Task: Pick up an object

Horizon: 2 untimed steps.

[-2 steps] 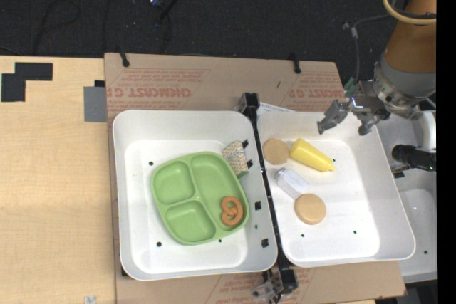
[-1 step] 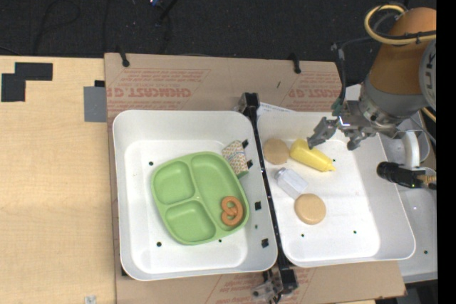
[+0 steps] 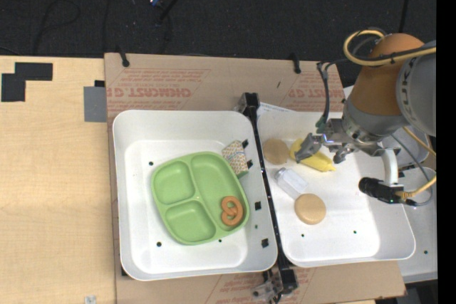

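Nearest the frame bottom, right of centre, a tan disc (image 3: 311, 209) and clear bottle (image 3: 291, 182) sit loose in the right bin (image 3: 356, 242). Further up, gripper (image 3: 322, 146) is over the yellow object (image 3: 315, 161); can't tell if it's open or holding anything, as the arm blocks that. Risk: fingers slip off, nudging it into the round cookie (image 3: 275, 150).

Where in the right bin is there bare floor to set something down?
The right white bin has bare floor along its near edge, below the round tan disc, and toward its right wall. It is crowded at the far left, where the gripper, yellow object, clear small bottle and beige round piece cluster.
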Each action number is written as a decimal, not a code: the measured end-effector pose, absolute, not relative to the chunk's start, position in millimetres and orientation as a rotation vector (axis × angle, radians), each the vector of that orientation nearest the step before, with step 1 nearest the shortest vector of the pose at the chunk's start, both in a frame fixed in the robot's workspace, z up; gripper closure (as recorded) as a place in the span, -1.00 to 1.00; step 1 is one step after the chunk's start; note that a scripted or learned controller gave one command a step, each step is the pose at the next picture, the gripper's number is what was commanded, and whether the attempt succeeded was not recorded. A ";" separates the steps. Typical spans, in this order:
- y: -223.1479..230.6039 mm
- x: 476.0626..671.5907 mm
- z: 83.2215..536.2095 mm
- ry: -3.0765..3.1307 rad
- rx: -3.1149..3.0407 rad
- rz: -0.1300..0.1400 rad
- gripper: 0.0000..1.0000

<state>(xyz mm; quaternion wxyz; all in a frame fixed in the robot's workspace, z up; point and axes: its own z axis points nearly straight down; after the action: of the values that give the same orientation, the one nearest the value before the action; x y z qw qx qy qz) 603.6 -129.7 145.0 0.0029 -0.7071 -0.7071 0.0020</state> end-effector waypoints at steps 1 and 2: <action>-131.8 607.7 112.5 -2.227 -2.233 -0.009 -1.00; -132.2 606.6 120.2 -2.222 -2.232 -0.003 1.00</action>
<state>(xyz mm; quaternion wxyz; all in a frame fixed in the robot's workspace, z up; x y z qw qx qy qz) 606.6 -132.2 120.2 -0.0041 -0.7086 -0.7056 -0.0011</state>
